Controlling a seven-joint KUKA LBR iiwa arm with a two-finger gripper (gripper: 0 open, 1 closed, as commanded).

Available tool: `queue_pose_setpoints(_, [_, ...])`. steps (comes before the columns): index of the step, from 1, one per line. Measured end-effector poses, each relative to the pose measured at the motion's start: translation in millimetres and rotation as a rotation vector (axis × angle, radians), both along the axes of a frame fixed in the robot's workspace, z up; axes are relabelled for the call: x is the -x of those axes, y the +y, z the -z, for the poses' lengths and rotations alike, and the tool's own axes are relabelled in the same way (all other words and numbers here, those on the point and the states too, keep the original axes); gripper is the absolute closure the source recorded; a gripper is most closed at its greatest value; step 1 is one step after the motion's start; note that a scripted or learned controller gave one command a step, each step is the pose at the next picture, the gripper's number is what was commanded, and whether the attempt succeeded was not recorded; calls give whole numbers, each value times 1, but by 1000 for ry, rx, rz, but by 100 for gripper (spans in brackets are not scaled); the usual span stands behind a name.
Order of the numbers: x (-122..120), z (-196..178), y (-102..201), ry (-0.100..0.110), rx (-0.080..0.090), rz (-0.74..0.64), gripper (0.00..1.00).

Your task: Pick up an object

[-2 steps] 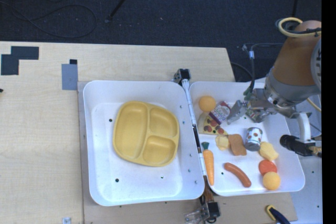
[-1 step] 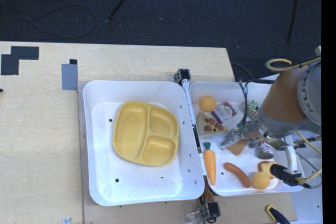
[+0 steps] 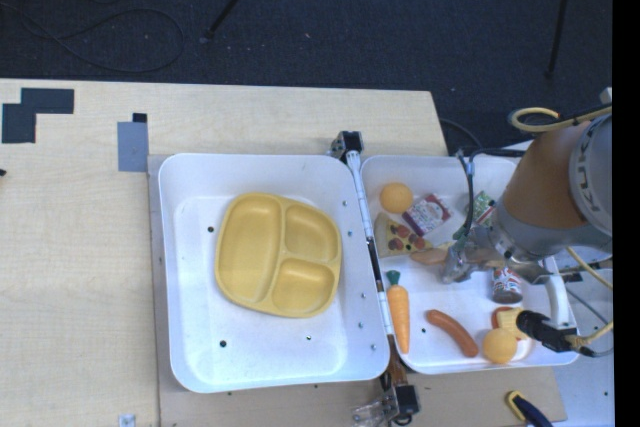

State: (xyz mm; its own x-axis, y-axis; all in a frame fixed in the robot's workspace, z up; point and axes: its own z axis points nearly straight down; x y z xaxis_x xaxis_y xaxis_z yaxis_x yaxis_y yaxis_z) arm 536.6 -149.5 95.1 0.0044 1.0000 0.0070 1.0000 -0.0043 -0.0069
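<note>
The right bin [image 3: 440, 360] holds several toy foods. An orange ball [image 3: 395, 197] lies at its far left, with a red-and-white packet [image 3: 429, 212] beside it and a small printed card [image 3: 399, 235] just below. A carrot [image 3: 399, 315] lies along the left wall, and a red sausage [image 3: 452, 332] sits near the front. My gripper [image 3: 462, 265] is low in the middle of this bin, next to a tan piece [image 3: 430, 256]. The wrist hides its tips.
The left bin [image 3: 190, 335] carries a yellow divided plate [image 3: 278, 254]. To the right of the gripper stand a dark can [image 3: 507, 286] and a yellow-orange fruit [image 3: 499, 346]. A metal hinge strip [image 3: 366, 245] separates the bins. Cables hang beside the arm.
</note>
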Motion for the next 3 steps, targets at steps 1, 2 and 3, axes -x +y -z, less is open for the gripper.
queue_pose_setpoints(1, [0,0,0,0,0,0,0])
queue_pose_setpoints(2, [-55,8,47,-7,6,-4,0])
queue_pose_setpoints(3, [-103,0,40,16,3,-2,0])
